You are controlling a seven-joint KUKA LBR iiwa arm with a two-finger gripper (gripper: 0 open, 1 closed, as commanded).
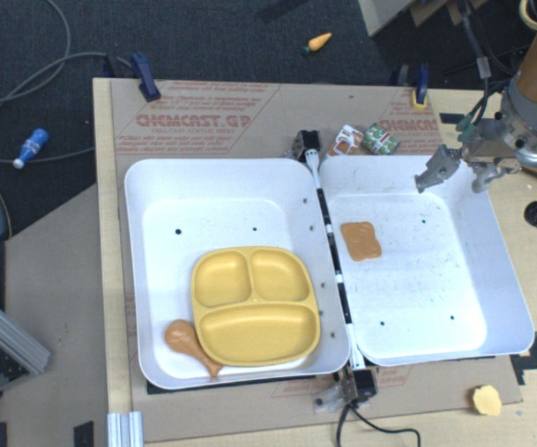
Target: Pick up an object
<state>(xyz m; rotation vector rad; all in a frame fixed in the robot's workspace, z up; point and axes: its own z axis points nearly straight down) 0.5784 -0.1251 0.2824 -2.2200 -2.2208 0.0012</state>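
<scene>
At the bottom of the frame, the left bin [147, 250] holds a yellow plate [252, 305] with a toy drumstick [190, 343] tucked against its lower left edge; a brown toast piece [361, 240] lies in the right bin [473, 287] (upper left part); farther up on the right, the gripper [459, 171] hangs over that bin's top edge, fingers spread and holding nothing.

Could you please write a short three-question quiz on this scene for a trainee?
1. True or false: the yellow tray lies in the right bin.
2. Which thing lies in the right bin? A) the drumstick B) the brown slice C) the blue bottle
3. Fill in: the gripper hovers over the right bin's far ____ corner.

Key: 1 false, it lies in the left bin. 2 B. 3 right.
</scene>
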